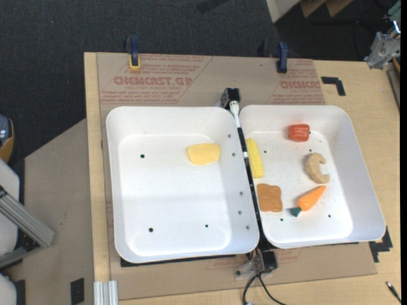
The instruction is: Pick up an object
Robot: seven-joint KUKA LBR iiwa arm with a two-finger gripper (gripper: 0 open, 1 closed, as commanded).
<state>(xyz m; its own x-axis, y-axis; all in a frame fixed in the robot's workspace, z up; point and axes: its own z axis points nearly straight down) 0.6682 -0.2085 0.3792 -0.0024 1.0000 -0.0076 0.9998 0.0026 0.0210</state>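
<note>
1. I count two white bins: the left bin [127,189] holds one pale yellow piece [203,154], and the right bin [356,170] holds five things.
2. Those five: one corn cob [255,157], one red pepper [299,132], one beige croissant [316,168], one brown toast slice [269,197], one carrot [311,198].
3. The corn lies along the bin's left wall, its long axis running near to far.
4. The carrot lies on a slant, green end toward the toast.
5. I cannot tell the pincer's state from my camera.

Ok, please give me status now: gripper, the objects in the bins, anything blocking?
Left bin: yellow piece alone. Right bin: corn, red pepper, carrot, toast, beige piece. All lying apart, nothing covering them.
</note>
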